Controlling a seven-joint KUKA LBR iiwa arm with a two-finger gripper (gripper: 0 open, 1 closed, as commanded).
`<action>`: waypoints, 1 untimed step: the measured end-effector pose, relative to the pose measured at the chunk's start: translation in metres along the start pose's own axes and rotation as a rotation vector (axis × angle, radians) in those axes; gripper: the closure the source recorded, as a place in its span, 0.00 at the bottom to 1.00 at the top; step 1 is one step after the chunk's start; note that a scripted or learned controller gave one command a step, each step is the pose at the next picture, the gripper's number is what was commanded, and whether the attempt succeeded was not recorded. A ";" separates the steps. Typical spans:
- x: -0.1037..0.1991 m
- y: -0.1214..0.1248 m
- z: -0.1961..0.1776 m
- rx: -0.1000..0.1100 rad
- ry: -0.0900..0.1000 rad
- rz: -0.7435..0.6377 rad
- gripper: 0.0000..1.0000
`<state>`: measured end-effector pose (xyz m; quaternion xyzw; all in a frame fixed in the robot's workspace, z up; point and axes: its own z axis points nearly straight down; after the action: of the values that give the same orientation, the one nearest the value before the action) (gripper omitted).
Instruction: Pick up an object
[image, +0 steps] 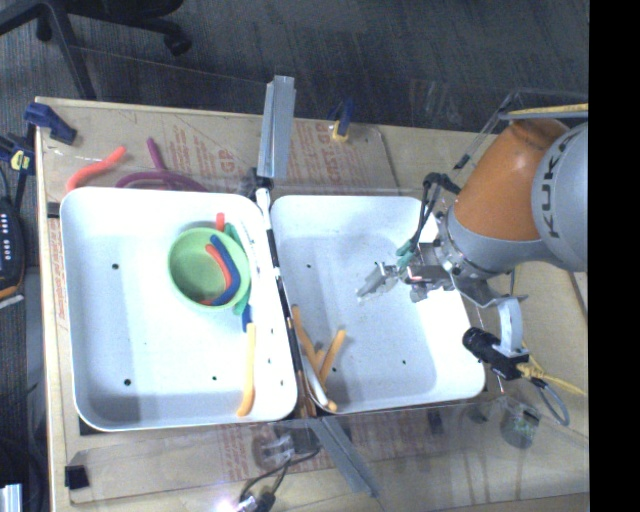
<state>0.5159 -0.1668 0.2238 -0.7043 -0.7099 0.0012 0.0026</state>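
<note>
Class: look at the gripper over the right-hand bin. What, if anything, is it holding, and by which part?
Nothing: the gripper hovers over the right bin, with nothing visible between its fingers.

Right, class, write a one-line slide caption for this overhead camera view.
Robot gripper hovers over the right bin while a green bowl sits in the left bin.
</note>
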 end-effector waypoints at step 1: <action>0.042 -0.012 0.085 0.000 -0.001 -0.189 0.00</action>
<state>0.5032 -0.1245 0.1392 -0.6344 -0.7730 0.0011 0.0022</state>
